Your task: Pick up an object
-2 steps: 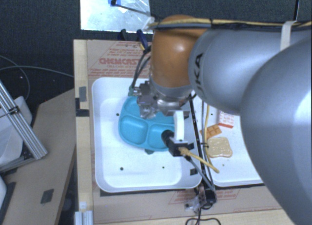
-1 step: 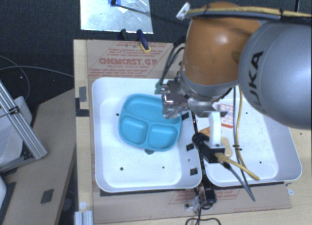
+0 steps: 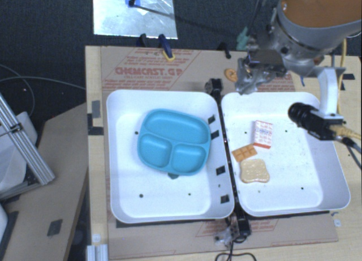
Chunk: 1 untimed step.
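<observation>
The right bin (image 3: 317, 186) holds three small things: a pink and white box (image 3: 262, 134), a brown waffle piece (image 3: 244, 153) and a pale toast slice (image 3: 254, 170) close together near its left wall. My gripper (image 3: 249, 82) hangs over the far left corner of that bin, well behind the box and touching none of the objects. The grey arm with its orange band fills the upper right.
A blue divided plate (image 3: 172, 142) lies in the left bin (image 3: 124, 197). A black cylindrical device (image 3: 308, 119) juts over the right bin's right side. A small orange item (image 3: 230, 75) lies on the cardboard behind the bins, near a blue clamp (image 3: 166, 47).
</observation>
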### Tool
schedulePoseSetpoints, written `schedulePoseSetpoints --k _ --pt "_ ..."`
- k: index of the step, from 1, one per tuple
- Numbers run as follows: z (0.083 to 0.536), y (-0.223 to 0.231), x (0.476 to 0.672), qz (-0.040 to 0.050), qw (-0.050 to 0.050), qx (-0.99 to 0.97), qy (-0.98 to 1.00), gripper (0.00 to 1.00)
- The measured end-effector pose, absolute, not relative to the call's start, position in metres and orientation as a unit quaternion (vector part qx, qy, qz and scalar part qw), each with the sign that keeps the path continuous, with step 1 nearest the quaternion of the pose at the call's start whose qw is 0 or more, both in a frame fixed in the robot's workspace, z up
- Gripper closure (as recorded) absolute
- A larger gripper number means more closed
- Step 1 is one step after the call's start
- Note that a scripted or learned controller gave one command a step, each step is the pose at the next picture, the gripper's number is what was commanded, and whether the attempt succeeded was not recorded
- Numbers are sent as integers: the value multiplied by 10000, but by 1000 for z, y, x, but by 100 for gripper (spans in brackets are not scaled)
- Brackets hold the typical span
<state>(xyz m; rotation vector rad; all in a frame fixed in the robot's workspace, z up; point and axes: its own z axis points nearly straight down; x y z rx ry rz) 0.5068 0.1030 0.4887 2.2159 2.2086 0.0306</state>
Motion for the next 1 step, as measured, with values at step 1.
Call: schedulePoseSetpoints --k 1 --pt "392 94 485 -28 -18 7074 7068 100"
